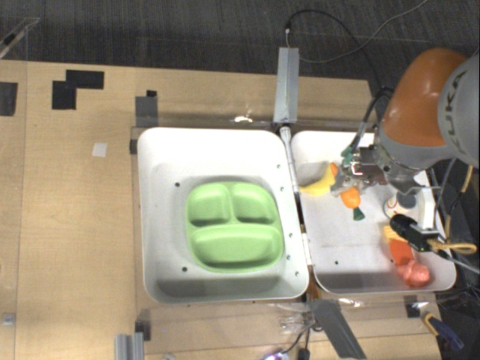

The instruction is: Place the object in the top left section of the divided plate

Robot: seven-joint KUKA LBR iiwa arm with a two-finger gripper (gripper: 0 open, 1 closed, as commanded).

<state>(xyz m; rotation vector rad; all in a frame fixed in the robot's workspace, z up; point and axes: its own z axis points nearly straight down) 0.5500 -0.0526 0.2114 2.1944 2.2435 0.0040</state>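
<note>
Orange object (349, 197) just below claw (352, 172)

A light wooden bench (67, 223) fills the left and middle of the view, dark flooring behind it. Two shallow white bins sit side by side on it, their inner rims touching. The left bin (161, 163) is the bigger one; the right bin (330, 265) sits just beside it under the arm. A grey metal bar (286, 85) runs back from where the two bins meet. On the bare wood, far left, black patches (75, 87) lie flat, and a small pale square (100, 150) sits nearer the left bin.
</note>
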